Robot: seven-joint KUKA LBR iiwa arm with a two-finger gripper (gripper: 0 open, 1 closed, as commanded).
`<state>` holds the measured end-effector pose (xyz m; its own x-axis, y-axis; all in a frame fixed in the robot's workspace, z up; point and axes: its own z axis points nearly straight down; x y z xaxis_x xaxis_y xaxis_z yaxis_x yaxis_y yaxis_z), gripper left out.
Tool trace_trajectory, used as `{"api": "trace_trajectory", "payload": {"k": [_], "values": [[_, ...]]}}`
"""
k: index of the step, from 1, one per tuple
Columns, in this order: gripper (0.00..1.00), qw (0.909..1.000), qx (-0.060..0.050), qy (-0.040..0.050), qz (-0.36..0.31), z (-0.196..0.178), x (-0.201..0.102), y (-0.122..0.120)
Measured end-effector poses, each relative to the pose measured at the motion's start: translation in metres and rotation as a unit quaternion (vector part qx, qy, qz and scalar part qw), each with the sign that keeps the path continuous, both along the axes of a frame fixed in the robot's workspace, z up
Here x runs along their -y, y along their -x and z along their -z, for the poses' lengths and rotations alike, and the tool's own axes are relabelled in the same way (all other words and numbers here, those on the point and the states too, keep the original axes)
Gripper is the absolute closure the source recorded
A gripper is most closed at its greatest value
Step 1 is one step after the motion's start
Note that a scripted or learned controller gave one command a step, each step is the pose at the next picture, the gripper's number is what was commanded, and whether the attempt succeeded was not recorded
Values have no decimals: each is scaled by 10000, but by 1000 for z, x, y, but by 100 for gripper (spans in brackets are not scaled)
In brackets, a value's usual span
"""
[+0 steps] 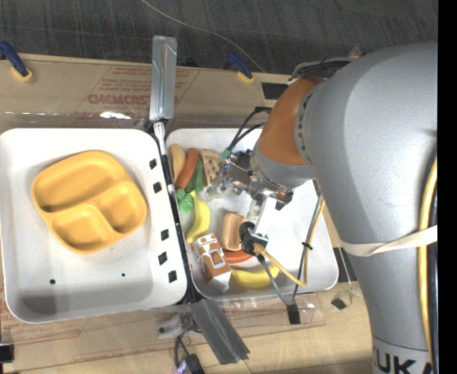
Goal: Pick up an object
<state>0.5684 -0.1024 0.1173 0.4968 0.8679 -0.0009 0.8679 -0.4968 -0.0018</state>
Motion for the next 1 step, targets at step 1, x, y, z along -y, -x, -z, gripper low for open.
{"api": "trace_trajectory", "payload": {"k": [1], "values": [[0,9912,-26,-14,1322,27,-7,21]]}}
